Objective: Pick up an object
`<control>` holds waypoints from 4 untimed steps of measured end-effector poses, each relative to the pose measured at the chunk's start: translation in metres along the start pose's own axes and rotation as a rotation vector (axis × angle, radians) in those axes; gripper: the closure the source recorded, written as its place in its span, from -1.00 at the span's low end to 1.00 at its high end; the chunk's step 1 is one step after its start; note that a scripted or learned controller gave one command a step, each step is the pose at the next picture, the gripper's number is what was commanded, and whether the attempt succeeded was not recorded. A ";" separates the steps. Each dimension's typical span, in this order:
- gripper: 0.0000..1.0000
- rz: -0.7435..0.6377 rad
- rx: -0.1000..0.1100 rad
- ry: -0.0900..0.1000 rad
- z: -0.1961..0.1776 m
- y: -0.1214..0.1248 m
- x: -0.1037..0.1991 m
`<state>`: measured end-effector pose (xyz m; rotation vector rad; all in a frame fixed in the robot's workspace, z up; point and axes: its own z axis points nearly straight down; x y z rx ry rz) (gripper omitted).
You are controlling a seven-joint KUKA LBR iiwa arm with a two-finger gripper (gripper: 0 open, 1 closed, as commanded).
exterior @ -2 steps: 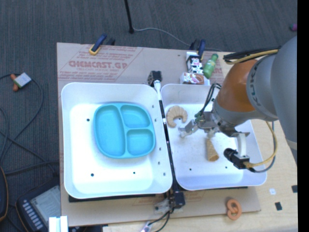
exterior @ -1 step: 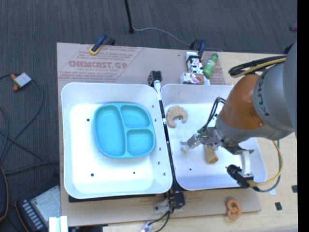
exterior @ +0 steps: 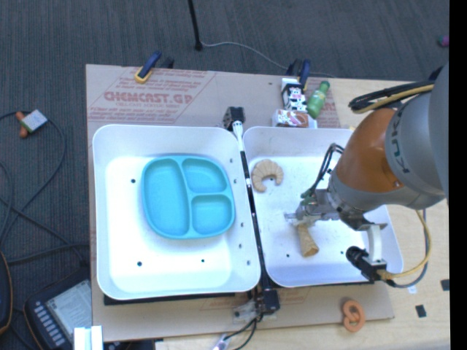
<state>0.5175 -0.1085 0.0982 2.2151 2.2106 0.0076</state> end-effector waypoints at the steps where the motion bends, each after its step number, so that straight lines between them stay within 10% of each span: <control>1: 1.00 -0.004 0.011 0.005 -0.113 0.010 0.070; 2: -1.00 -0.003 0.012 0.005 -0.113 0.010 0.070; 4: -1.00 -0.003 0.012 0.005 -0.113 0.010 0.070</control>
